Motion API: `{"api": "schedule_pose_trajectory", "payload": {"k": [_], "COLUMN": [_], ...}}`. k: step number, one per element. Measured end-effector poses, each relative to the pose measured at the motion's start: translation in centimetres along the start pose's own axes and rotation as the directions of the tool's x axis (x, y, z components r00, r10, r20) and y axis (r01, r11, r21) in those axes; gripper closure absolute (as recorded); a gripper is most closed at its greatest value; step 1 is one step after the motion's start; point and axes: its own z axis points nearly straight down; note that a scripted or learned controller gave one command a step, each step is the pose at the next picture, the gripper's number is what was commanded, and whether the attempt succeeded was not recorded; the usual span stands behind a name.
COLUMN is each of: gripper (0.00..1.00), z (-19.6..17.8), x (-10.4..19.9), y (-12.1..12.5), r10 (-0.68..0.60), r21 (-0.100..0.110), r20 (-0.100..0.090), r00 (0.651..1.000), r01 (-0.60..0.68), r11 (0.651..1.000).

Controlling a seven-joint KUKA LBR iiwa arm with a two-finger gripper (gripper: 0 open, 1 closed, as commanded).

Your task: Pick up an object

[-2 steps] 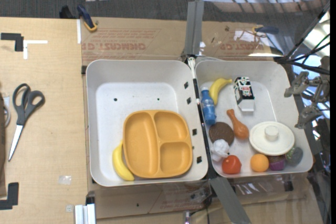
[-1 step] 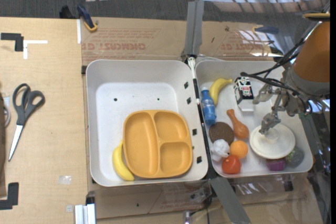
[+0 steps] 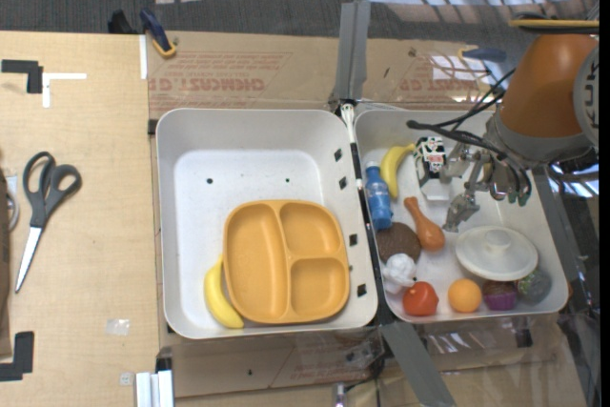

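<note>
Nearest the camera, along the near wall of the right bin (image 3: 556,248), sits a row of small things: a red tomato (image 3: 420,299), an orange ball (image 3: 465,295), a purple piece (image 3: 499,296) and a greyish ball (image 3: 536,284). Just behind them rests a white lidded dish (image 3: 497,251), with a brown drumstick (image 3: 425,222), a dark brown lump (image 3: 399,242) and a white crumpled piece (image 3: 397,271) to its left. Farther left, against the dividing wall, stands a blue bottle (image 3: 378,198), and beyond it lies a yellow banana (image 3: 394,168) beside a small black-and-white figure (image 3: 433,154).

Over in the left bin (image 3: 181,205), a yellow divided plate (image 3: 286,259) covers part of a second banana (image 3: 218,296). Scissors (image 3: 40,203) lie on the bench well to the left.

From the right, the arm reaches in with its orange band above the bin's far right corner. Hanging over the middle of the right bin is the gripper (image 3: 464,205), fingers pointing down with a slight gap between the tips and nothing between them, so it looks open and empty.

No object is singled out by the task, so the likeliest target is whatever lies under the fingers. Closest is the drumstick, just to the left and slightly nearer, its long axis running from far-left to near-right; the dish lies just near-right of the tips. A short shift left and a descent across the narrow shaft would suit a grasp.
</note>
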Motion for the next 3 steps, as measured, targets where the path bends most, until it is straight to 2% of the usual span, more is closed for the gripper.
{"api": "schedule_pose_trajectory", "payload": {"k": [1, 2, 3], "gripper": [0.0, 0.0, 0.0], "z": [1.1, 1.5, 1.5], "x": [-2.4, 6.3, 10.9], "y": [6.3, 4.5, 4.8], "r10": [0.114, 0.089, 0.277], "r21": [-0.008, -0.007, -0.008], "r20": [0.009, 0.001, 0.0], "r00": [0.993, 0.996, 0.961], "r01": [-0.113, -0.089, -0.277], "r11": [0.994, 0.996, 0.961]}}
